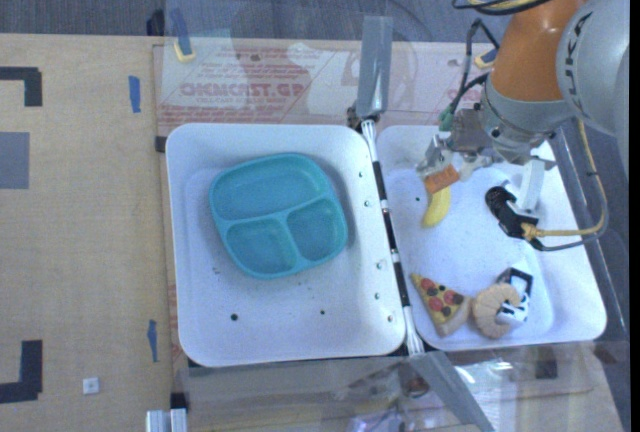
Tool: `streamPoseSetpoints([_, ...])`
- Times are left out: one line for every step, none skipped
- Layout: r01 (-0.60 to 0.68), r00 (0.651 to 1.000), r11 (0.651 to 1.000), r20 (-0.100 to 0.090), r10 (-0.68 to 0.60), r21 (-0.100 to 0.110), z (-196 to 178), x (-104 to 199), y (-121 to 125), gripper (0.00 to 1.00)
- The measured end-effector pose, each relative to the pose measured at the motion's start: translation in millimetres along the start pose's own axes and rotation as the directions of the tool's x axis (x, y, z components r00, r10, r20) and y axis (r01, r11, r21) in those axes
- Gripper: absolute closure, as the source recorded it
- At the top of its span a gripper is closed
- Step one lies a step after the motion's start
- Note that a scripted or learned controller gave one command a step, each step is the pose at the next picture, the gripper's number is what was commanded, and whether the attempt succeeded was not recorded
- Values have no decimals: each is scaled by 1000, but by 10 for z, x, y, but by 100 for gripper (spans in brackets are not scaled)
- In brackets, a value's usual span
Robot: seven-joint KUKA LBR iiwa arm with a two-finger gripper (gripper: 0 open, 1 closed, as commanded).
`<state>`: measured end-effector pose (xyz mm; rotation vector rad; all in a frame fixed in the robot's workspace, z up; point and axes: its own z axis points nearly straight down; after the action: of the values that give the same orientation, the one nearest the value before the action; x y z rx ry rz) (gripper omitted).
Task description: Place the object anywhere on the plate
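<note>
A teal divided plate (278, 215) lies in the left bin (200, 320). In the right bin (580, 300), a small orange piece (440, 181) rests against the top of a yellow banana (436, 209) near the bin's upper left. My gripper (447, 158) hangs directly over the orange piece, at or just above it, under the arm's orange band (535, 40). The view does not show whether anything is gripped.
A pizza slice (441, 301), a tan bread-like piece (492, 310) and a small black-and-white object (517, 286) lie along the right bin's front. A black fitting with a yellow cable (510, 210) hangs off the arm. The bins' shared wall (385, 220) separates plate and gripper.
</note>
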<state>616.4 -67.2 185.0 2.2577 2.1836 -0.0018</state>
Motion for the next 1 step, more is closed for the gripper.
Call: streamPoseSetpoints([80,997,997,0,-80,-3,-291,598,117,100])
